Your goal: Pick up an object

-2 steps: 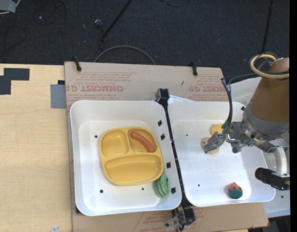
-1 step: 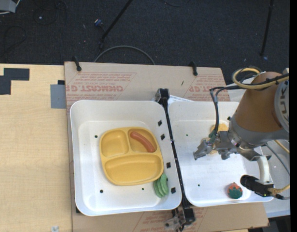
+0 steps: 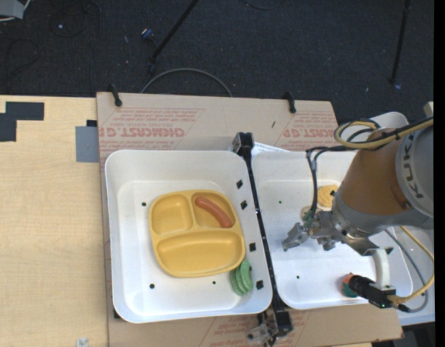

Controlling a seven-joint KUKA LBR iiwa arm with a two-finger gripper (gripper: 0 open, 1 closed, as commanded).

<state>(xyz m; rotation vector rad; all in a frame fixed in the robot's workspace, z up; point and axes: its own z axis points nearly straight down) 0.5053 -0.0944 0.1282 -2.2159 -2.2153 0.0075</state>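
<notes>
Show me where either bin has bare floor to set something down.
Left bin: bare strips left of the yellow tray and along the front wall; the green object crowds the tray's front-right corner. Right bin: bare floor near the divider, in front of the gripper; the arm covers its right half.

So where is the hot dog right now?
The hot dog lies in the upper right compartment of the yellow divided tray, which sits in the left bin, across the divider from the pincer.
</notes>
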